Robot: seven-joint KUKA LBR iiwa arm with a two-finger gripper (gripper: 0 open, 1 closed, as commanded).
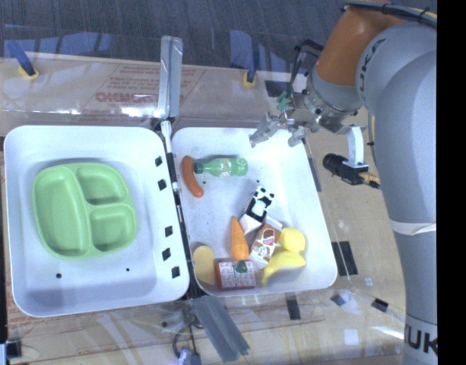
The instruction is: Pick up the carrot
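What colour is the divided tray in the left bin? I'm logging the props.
Light green; the divided tray shows clearly in the camera view.

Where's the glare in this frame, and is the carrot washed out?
Camera view: glare blows out the right bin's far corner, just under the gripper; the plastic sheet behind the bins also reflects light. The carrot is evenly lit with crisp edges, not washed out. The arm's grey shell looks slightly soft.
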